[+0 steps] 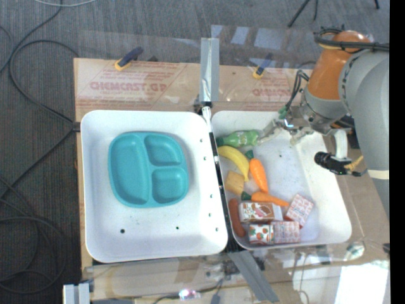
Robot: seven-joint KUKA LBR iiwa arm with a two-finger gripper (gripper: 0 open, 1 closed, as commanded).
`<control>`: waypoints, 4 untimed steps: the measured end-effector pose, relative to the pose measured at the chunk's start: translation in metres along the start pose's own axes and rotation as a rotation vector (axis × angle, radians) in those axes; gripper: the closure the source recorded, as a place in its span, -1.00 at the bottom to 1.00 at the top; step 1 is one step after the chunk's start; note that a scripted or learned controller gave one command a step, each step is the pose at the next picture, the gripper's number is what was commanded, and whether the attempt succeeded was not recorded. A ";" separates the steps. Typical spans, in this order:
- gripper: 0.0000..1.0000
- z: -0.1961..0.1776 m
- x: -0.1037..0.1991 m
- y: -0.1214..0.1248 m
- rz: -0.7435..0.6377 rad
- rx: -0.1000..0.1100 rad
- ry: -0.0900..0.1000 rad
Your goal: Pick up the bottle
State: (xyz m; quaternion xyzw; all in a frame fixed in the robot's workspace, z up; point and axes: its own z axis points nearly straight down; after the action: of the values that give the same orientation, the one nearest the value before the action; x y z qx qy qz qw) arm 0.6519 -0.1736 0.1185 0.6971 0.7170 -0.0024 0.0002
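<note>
The bottle (239, 138) is small and green, and it lies on its side at the far left corner of the right bin (329, 198), just above a banana (235, 159). My gripper (281, 132) hangs over the far edge of that bin, a little to the right of the bottle's end and apart from it. Its fingers (268, 132) look spread, open, with nothing between them. The grey arm with its orange band (329, 75) comes in from the upper right.
The right bin also holds two carrots (258, 175), a red sausage (235, 217), several small cartons (256, 212) and a pink box (299, 209) near its front. A teal divided plate (150, 168) lies in the left bin (101, 233).
</note>
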 end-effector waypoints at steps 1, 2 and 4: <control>-1.00 0.013 0.021 0.008 0.025 0.005 -0.012; -1.00 0.014 0.026 0.015 -0.029 0.003 -0.028; 1.00 0.018 0.057 0.021 -0.005 -0.013 -0.006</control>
State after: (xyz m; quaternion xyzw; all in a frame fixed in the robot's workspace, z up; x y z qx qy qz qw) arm 0.6713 -0.1164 0.1000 0.6954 0.7186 0.0002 0.0069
